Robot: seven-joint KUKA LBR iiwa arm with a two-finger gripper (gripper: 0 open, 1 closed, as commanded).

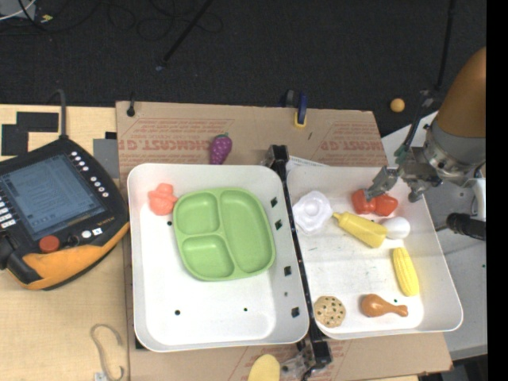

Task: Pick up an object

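Observation:
My gripper (399, 186) is over the far right part of the right bin (444, 292), its two fingers spread open. Just below and left of the fingertips lies a red toy vegetable (375, 204); it is not between the fingers. Beside it lie a yellow squeeze bottle (361, 229) and a white egg (396, 228). Nearer the front of this bin are a corn cob (406, 271), a chicken drumstick (382, 305) and a cookie (329, 311). A white frilly toy (311, 211) sits at the bin's left side.
The left bin (159, 308) holds a green divided plate (223, 233) and a pink toy (162, 199). Purple grapes (221, 148) lie on the cardboard behind it. A yellow lemon (264, 367) sits at the front. A control pendant (55, 205) lies at far left.

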